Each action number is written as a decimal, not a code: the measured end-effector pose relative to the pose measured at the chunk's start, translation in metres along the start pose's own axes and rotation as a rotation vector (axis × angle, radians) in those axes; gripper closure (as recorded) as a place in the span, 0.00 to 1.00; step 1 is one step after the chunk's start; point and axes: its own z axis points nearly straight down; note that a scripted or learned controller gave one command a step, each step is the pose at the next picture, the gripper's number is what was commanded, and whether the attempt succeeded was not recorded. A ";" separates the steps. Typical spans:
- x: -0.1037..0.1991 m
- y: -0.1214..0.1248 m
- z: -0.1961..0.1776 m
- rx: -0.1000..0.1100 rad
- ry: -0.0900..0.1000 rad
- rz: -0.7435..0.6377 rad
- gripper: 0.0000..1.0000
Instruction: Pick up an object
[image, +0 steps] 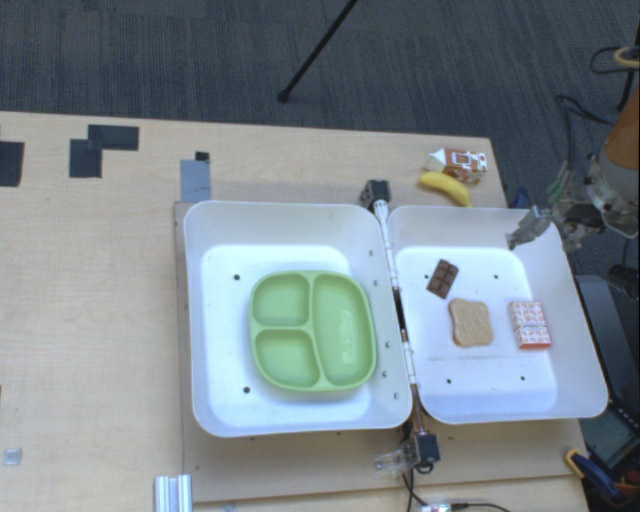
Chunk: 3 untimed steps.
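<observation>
Lying in the right bin are three small candidates for the pick: a dark brown chocolate-like piece towards the back left, a slice of toast near the middle, and a red-and-white patterned packet just beside the toast on its right. All three rest flat and apart from one another, which, I judge, leaves room for fingers to come down around any one of them. The left bin holds a green divided plate, sitting flat with its three compartments facing up. Outside the bins, on the wooden bench behind the right bin, a toy banana touches a small carton.

The gripper hangs at the right bin's back right corner, over the rim and well apart from the objects; its opening cannot be told from this slant, and nothing shows in it. The pick looks not yet begun; the packet lies nearest.
</observation>
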 end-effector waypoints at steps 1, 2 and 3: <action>0.028 -0.063 0.118 -0.010 -0.003 0.001 0.00; 0.029 -0.061 0.107 -0.014 -0.004 0.000 1.00; 0.029 -0.061 0.107 -0.013 -0.003 0.000 0.00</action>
